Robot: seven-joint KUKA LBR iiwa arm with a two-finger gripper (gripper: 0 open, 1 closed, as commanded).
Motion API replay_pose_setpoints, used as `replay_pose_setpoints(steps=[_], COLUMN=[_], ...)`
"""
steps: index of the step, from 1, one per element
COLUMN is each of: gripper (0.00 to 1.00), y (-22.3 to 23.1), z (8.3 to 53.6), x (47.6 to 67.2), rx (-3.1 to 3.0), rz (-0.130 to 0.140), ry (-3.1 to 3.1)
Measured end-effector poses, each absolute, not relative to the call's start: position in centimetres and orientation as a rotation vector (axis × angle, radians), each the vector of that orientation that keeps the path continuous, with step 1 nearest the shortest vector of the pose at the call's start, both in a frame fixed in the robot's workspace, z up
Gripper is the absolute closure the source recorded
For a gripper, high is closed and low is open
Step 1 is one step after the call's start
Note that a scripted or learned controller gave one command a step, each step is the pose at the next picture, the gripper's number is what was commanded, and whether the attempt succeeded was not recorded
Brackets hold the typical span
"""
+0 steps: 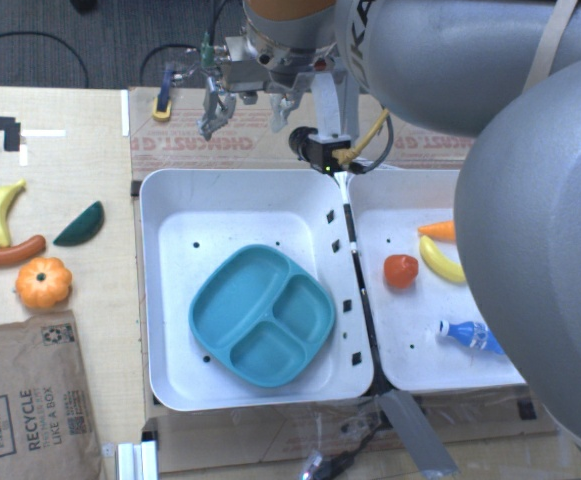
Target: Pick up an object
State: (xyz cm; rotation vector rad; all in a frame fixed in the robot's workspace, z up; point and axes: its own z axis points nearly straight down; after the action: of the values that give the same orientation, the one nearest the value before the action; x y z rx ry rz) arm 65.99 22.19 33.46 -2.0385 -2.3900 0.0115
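Claw (245,118) spread, seemingly empty, beyond left bin (155,268) far rim; tray (262,315) inside.

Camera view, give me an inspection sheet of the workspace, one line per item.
Surface: two white bins side by side, left bin, right bin.
Job's things: blue tray in left bin; tomato, banana, carrot, blue tube in right bin.
Clutter: toy banana, sausage, pumpkin, green piece on the wooden board.
Grippers: gripper above the bins' far edge, jaws open, holding nothing.
Cables: black cables on floor.
Surroundings: cardboard box.
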Motion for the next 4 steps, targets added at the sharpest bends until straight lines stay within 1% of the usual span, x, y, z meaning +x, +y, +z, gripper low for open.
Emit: replay_pose_setpoints(steps=[1, 2, 3, 4], gripper=[0.00, 0.00, 0.00, 0.00], y=[18.4, 15.4, 17.0, 17.0], z=[37.0, 29.1, 32.0, 32.0], x=[56.2, 59.5, 58.9, 58.9], rx=[-2.373, -2.260, -2.180, -2.180], rz=[0.014, 0.013, 0.010, 0.010], ry=[-2.058, -2.180, -2.261, -2.261])
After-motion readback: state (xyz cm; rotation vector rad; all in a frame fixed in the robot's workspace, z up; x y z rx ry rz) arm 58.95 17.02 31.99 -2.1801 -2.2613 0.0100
